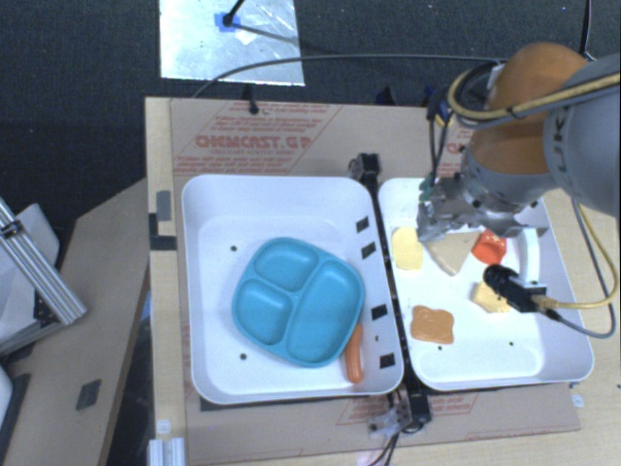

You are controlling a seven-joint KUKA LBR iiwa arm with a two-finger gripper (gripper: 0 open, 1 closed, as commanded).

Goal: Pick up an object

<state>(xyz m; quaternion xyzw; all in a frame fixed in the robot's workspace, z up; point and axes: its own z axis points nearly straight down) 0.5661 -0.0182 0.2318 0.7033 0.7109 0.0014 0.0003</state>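
Over the right bin (563, 357), gripper (439, 223) lowered among toy foods, finger state unclear, blue divided plate (297, 301) in left bin (223, 212).

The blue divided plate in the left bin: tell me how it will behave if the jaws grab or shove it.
The blue divided plate looks like moulded plastic, so probably stiff and light. Its broad, shallow shape suggests it would slide rather than tip when pushed. A smooth rim may slip from a pinch. The orange sausage-like piece lies against its edge and would likely roll aside.
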